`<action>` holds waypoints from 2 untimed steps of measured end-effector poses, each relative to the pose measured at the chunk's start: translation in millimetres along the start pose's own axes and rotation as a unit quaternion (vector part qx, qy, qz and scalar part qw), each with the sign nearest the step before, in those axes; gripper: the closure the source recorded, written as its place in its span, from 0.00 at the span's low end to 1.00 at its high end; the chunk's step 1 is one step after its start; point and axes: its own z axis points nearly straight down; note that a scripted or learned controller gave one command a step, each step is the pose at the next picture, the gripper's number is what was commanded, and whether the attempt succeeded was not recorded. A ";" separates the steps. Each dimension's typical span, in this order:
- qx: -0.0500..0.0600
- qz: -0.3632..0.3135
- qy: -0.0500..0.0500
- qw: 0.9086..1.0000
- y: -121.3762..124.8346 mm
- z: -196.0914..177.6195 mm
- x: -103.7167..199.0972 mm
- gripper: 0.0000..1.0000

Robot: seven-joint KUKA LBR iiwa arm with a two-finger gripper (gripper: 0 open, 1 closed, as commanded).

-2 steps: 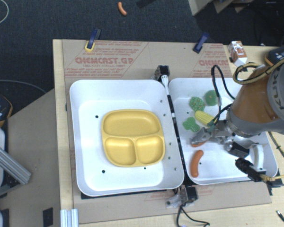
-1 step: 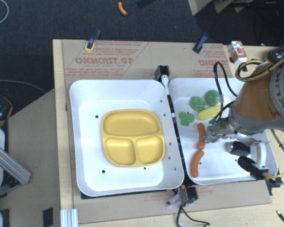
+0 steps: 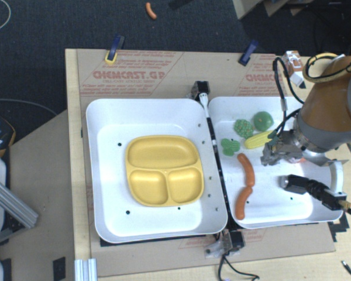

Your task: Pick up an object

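Note:
The right bin [image 3: 292, 212] holds several toy foods. A yellow corn cob [image 3: 256, 139] lies beside a green round piece [image 3: 262, 120] and a bumpy green piece [image 3: 243, 127]. A smaller green piece [image 3: 230, 146] sits near the bin's left wall. An orange-red sausage [image 3: 247, 168] lies below it, with a second sausage [image 3: 242, 202] further toward the front. My gripper [image 3: 274, 153] hangs low over the bin, just right of the corn cob's end, and nothing shows held in it.
The left bin [image 3: 105, 127] holds a yellow divided plate [image 3: 164, 170]. A black part of the arm [image 3: 307, 187] juts over the right bin's front right. Clamps [image 3: 113, 48] sit at the board's back edge.

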 end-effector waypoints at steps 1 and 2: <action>0.000 0.000 0.000 1.000 -5.4 -47.9 5.4 1.00; 0.001 0.000 0.000 1.000 -4.2 -64.1 5.4 1.00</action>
